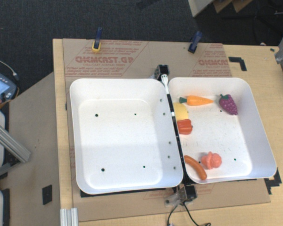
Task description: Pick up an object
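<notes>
The right bin (254, 126) holds several toy foods. An orange carrot (197, 100) lies near its far edge, with a purple bunch of grapes (228, 104) to its right. A yellow piece (180, 111) and a red pepper (185, 126) rest against the bin's left wall. Near the front lie an orange-brown sausage (195, 167) and a pink piece (211, 160).
The left bin (80, 126) stands beside the right one on a cardboard sheet (66, 69). A yellow clamp (97, 41) and a blue clamp (195, 42) hold the sheet's far edge. A black clip (161, 71) sits where the bins meet.
</notes>
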`<state>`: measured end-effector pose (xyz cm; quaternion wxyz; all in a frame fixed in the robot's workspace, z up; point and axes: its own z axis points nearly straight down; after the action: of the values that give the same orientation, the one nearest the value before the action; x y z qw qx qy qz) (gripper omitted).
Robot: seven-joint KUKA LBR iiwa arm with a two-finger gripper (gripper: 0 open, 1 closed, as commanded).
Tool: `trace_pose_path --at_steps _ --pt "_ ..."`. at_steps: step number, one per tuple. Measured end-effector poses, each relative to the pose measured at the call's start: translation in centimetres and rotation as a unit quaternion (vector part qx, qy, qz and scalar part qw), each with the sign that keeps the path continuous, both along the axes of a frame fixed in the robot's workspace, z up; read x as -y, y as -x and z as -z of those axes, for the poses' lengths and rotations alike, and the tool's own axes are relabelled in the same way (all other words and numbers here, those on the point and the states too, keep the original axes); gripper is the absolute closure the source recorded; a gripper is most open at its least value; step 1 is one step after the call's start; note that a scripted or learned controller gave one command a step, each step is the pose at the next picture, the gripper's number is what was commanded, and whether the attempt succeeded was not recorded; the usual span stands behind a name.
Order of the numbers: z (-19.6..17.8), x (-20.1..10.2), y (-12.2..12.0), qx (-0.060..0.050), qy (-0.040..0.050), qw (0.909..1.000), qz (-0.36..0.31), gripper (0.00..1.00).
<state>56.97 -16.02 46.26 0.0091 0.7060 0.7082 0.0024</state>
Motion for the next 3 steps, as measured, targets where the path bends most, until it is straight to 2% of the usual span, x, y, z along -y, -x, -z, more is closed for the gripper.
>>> trace_pose_path --at_steps 3 --pt "-3.2 0.0 -0.2 0.006 0.0039 1.0 -0.001 1.0"
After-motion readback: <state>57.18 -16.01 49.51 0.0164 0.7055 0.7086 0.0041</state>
